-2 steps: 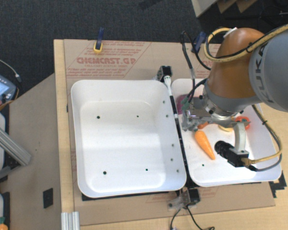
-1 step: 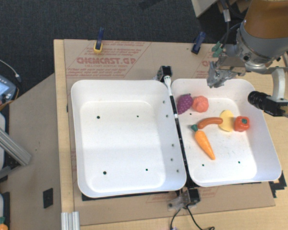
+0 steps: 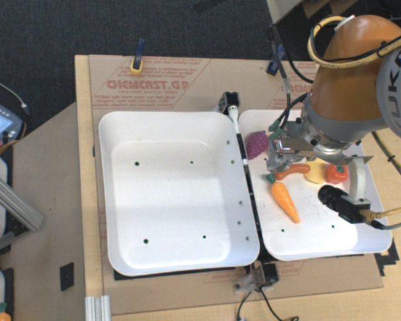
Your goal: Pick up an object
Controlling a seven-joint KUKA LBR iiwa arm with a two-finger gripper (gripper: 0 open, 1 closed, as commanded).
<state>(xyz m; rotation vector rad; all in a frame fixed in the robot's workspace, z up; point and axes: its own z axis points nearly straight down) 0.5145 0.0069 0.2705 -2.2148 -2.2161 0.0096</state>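
Hand [image 3: 279,160] lowered into the bin beneath it [image 3: 307,236], low over the toy foods; whether it is spread or closed cannot be told, and nothing is visibly held. Directly under and touching or nearly touching its tip lies a red-orange pepper [image 3: 292,172] with a green stem end. Just beyond it, toward the arm's side, sit a yellow piece [image 3: 316,173] and a red piece [image 3: 335,174]. A carrot [image 3: 285,201] lies near the hand on the camera's side; a purple piece [image 3: 256,144] sits just beside it, toward the neighbouring bin [image 3: 167,192]. Both bins rest on the surface [image 3: 154,79]. Judged progress: approach made, grasp and lift not yet shown.
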